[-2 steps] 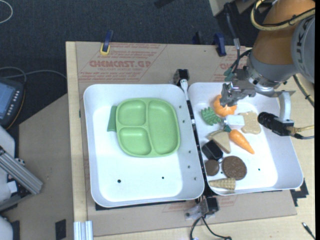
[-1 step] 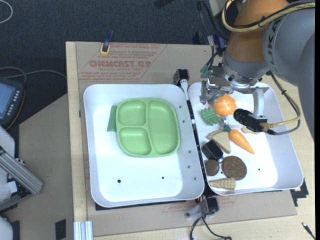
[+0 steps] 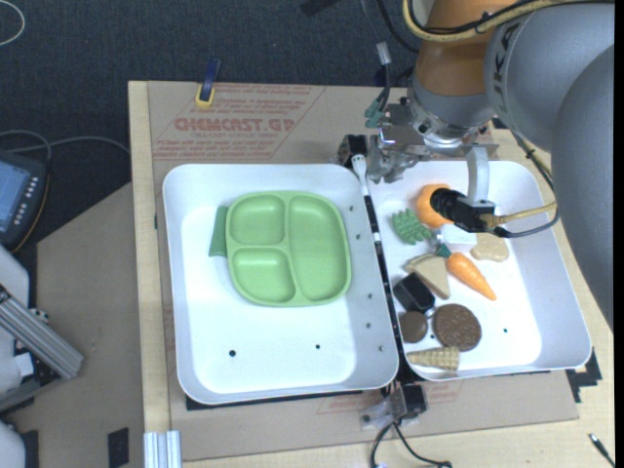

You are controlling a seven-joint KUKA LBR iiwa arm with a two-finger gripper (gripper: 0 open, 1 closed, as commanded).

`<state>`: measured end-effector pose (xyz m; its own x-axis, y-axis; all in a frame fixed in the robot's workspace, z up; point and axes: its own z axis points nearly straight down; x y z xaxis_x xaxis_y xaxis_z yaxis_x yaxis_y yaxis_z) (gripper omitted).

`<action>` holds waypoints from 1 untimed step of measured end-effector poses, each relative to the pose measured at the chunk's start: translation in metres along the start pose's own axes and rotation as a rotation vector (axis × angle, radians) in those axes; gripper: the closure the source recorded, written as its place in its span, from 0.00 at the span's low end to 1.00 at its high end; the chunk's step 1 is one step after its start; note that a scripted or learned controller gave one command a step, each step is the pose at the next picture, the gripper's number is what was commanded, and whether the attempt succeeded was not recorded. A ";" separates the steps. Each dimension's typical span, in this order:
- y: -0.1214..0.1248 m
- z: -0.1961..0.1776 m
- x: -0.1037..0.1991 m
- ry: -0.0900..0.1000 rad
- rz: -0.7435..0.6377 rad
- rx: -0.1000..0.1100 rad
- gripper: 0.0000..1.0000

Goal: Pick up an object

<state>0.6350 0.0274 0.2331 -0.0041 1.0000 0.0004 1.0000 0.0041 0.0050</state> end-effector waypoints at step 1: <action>-0.013 0.000 -0.002 -0.001 0.005 0.008 1.00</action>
